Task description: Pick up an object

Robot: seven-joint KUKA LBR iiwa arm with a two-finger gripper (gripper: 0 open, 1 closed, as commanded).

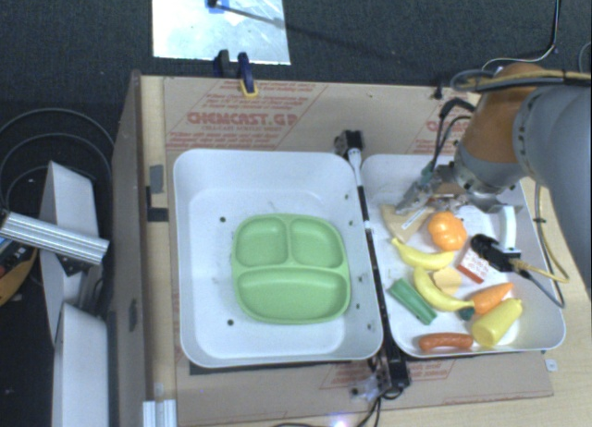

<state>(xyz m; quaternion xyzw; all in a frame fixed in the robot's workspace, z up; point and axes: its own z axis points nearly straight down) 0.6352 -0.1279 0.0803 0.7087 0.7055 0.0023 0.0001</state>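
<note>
My gripper (416,198) hangs low over the upper left part of the right bin (546,323), reaching in from the right. Just below it lies a pale cheese wedge (400,223), and an orange fruit (448,229) sits close to its lower right. Further down the bin hold two bananas (422,255) (438,292), a green cucumber (410,300), a carrot (491,298), a yellow piece (495,323), a sausage (444,343) and a red and white box (474,267). I see nothing held in the gripper.
The left bin (208,231) holds a green divided plate (291,266). A raised divider (363,222) runs between the two bins. The grey arm with its orange band (504,129) covers the right bin's upper right corner. Cables (541,273) trail along the right side.
</note>
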